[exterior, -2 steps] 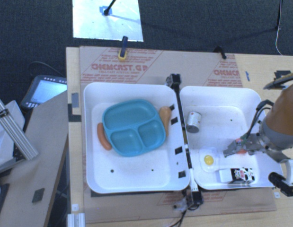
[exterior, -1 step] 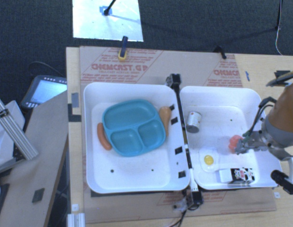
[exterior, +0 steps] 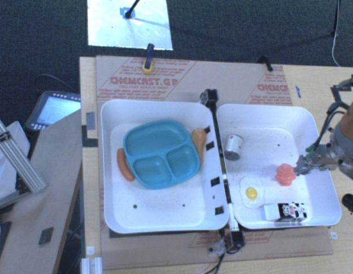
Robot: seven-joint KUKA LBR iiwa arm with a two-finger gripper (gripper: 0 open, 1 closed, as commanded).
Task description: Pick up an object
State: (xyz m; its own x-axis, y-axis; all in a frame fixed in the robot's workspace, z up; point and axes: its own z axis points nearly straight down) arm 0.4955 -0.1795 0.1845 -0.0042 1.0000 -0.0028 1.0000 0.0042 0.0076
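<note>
While the gripper [exterior: 304,163] sits at the right bin's [exterior: 301,119] right wall, jaw state cannot be determined.
Pink object [exterior: 285,174] lies just beside it, near that wall. Cardboard sheet [exterior: 165,73] under the bins reads "CHEMCAST GP". Carton [exterior: 285,211] printing at the front edge is illegible; arm is cut off at right.

Probably a robotics lab: a cardboard-covered bench [exterior: 182,76] with two white bins [exterior: 108,153] over dark carpet [exterior: 39,27].
</note>
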